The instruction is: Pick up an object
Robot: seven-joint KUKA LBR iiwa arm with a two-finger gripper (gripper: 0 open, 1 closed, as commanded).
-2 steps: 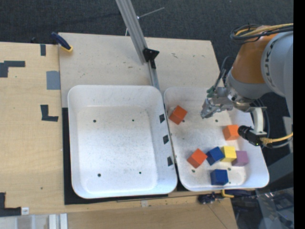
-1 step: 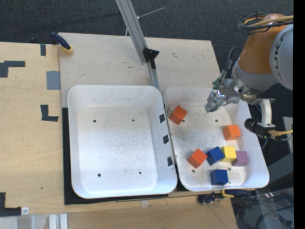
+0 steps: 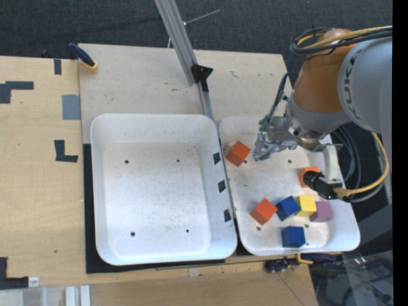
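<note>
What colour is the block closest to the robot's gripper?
Orange block, beside the gripper, in the camera view.

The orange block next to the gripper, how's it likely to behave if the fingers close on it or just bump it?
The orange block looks like a small solid cube, so probably stiff and light. Its flat faces suggest it would slide rather than roll on the smooth white bin. It sits turned at an angle beside the gripper, so it may twist when squeezed.

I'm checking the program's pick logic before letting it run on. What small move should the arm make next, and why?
Probably a short shift toward the orange cube at the right bin's upper left, then down. The gripper hangs just beside that cube, which lies apart from the cluster of blocks lower in the bin.
</note>
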